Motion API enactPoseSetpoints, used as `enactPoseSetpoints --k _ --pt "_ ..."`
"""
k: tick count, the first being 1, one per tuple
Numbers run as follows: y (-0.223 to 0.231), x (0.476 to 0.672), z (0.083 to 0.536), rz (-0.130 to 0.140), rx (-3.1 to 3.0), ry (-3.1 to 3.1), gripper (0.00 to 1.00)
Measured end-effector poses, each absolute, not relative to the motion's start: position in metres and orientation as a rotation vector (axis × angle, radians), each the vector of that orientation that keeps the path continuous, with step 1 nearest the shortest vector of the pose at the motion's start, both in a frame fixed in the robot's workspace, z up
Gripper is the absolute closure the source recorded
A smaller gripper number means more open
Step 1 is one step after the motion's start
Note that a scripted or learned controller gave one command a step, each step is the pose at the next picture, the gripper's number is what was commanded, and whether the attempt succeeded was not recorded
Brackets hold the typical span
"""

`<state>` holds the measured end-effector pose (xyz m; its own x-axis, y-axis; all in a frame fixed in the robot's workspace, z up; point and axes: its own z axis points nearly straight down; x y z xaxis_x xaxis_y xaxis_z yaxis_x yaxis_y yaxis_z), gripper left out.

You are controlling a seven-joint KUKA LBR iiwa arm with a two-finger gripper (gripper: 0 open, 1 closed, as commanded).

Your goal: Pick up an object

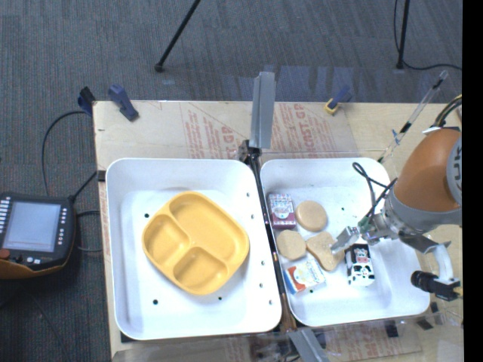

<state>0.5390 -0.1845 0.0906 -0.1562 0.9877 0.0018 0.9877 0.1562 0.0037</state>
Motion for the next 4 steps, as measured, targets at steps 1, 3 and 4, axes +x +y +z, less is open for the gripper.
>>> enactPoseSetpoints --k 1,3,4 --pt "-0.187 0.539 0.101 0.010 2.050 2.379 1.00" --pt "-0.181 0.483 0.086 -0.007 2.804 1.435 1.00" --pt "-0.078 0.474 0.085 -0.010 2.867 1.303 1.00"
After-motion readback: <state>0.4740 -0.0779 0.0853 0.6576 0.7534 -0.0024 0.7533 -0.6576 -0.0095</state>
